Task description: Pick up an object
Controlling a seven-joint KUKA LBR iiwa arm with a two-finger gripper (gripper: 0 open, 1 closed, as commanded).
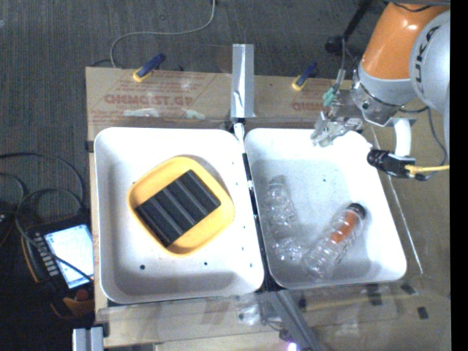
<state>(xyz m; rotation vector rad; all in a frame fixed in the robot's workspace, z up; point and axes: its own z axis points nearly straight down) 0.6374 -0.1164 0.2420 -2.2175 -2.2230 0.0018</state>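
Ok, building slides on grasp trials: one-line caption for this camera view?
Tool above right bin's far edge; two clear bottles inside; yellow-and-black tray in left bin.

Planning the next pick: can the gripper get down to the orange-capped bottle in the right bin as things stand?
Probably yes. The gripper hangs over the right bin's far edge, and the bottle lies uncovered on the bin floor with nothing between them. Another clear bottle lies apart to its left.

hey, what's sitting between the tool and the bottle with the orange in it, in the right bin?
Nothing: in the camera view, bare white bin floor separates the tool from the bottle.
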